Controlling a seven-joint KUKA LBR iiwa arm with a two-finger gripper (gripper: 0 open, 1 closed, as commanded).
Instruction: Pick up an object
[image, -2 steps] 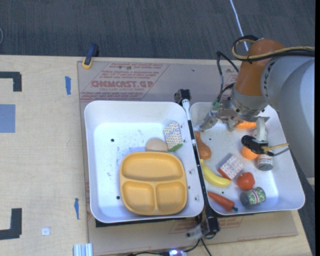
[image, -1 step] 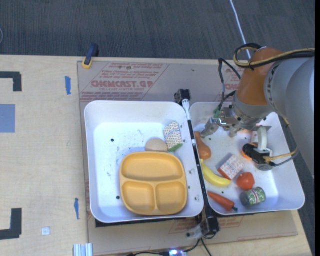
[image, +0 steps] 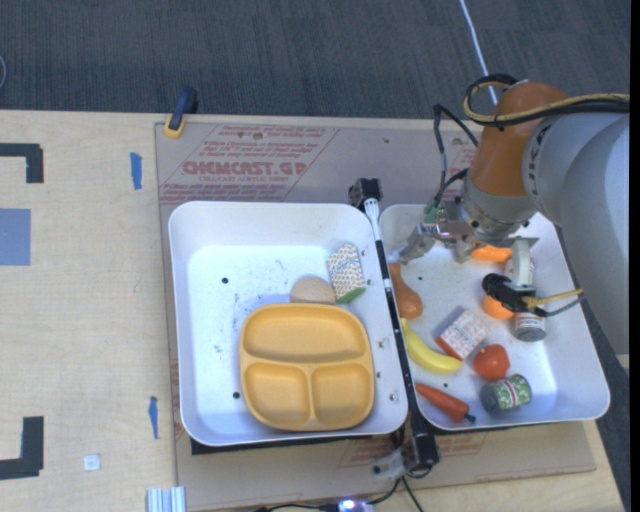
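Over the right bin (image: 590, 385), the pincer (image: 447, 240) hangs above scattered toy food, its opening impossible to tell.

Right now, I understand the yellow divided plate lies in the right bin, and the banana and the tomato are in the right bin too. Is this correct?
Not fully. The camera view shows the yellow divided plate lying in the left bin, not the right one. The rest holds: the banana and the tomato are in the right bin.
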